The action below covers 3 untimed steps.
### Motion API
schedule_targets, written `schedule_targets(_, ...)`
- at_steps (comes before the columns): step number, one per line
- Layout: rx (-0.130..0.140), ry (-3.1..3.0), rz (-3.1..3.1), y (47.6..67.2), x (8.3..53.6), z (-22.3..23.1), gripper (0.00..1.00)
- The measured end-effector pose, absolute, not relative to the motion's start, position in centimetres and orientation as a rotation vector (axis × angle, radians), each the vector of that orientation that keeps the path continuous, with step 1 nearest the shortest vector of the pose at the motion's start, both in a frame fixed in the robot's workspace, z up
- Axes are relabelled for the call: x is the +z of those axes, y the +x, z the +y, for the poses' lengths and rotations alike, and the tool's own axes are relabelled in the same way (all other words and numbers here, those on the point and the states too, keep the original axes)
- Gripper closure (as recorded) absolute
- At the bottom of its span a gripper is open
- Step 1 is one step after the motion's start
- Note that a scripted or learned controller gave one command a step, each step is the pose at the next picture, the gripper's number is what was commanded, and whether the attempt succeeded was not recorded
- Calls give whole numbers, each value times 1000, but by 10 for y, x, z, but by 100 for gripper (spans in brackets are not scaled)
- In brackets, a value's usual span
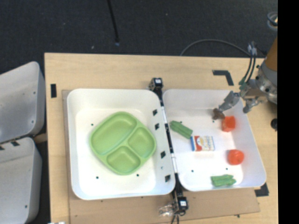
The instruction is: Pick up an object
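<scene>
Even, soft overhead light, slightly fuzzy picture.
White bins point(117, 181) glare mildly; faint shadows; dark, dim floor beyond the bench point(117, 71).

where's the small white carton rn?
The white carton lies near the middle of the right bin, between the green block to its upper left and the lower orange object to its right.

Grey metal arm point(266, 80) with orange band, green cables, grey two-finger end.
</scene>
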<state>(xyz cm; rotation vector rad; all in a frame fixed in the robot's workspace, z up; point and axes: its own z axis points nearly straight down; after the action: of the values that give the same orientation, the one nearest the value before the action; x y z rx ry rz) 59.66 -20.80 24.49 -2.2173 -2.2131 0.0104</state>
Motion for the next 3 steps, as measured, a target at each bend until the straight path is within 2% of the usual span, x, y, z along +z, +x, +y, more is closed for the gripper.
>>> schedule_targets(1, -1, -2222, -2223, 599, 252, -207, 0)
schedule_targets(2, 5, -2221, -2219, 595, 191, -214, 0)
schedule_targets(3, 4, -2224, -2218, 600, 147, -216, 0)
